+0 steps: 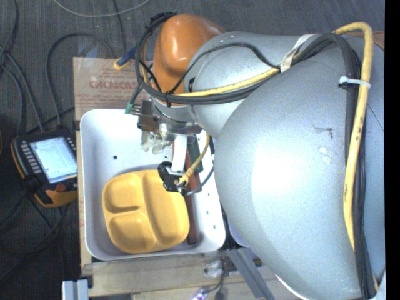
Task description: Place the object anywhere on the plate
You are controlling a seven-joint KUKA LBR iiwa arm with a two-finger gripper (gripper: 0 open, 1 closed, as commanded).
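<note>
In left bin [100,161] | yellow plate [145,212] | end effector [154,144] above it

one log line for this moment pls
arm: over the bins | gripper: above white bin floor, behind plate | yellow plate: in bin, near front | object: none seen on plate

A wooden bench [100,77] carries a shallow white bin [100,142] at its left side. Inside the bin, a yellow divided plate [140,214] lies flat on the floor, toward the near edge. Printed cardboard [103,83] shows beyond the bin's far edge.
</note>
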